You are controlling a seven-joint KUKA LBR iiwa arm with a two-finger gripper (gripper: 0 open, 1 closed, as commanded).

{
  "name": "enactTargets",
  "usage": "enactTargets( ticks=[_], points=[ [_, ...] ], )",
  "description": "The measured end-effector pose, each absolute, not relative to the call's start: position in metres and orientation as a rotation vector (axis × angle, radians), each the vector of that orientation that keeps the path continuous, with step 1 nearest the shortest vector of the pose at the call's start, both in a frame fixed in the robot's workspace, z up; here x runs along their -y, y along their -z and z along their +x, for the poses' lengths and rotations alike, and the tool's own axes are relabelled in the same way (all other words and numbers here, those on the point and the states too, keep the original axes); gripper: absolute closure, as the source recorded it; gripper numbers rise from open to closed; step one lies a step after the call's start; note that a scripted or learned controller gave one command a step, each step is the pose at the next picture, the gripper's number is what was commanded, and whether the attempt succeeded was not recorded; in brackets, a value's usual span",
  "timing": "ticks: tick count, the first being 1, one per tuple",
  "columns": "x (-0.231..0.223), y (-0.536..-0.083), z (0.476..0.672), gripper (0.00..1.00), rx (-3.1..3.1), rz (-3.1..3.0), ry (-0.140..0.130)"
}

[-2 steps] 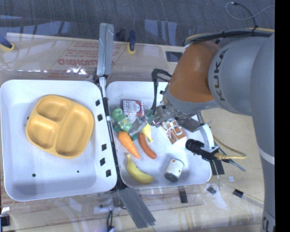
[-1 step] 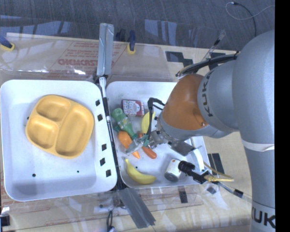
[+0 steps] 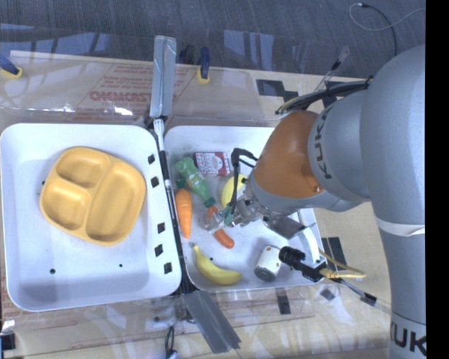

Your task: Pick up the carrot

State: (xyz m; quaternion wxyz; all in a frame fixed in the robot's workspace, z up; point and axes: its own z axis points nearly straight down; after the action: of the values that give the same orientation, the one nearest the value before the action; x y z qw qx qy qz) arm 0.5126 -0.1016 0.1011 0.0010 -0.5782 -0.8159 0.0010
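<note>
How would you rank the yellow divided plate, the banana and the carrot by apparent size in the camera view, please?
1. Yellow divided plate, by far the largest.
2. Banana and carrot: they look about alike in length, so I would not rank one above the other.

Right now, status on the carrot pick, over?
End effector low in the right bin, beside the carrot, not on it. Carrot lying free by the bin's left wall. Green bottle and small orange piece crowd it.
</note>
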Motion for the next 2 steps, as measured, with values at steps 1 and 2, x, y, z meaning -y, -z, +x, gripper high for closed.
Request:
enactTargets(
  ticks=[1, 2],
  points=[
    [0.001, -0.192, 0.497, 1.00, 2.460, -1.950, -0.002],
    [0.001, -0.190, 0.476, 1.00, 2.119, -2.312, -0.006]
  ],
)
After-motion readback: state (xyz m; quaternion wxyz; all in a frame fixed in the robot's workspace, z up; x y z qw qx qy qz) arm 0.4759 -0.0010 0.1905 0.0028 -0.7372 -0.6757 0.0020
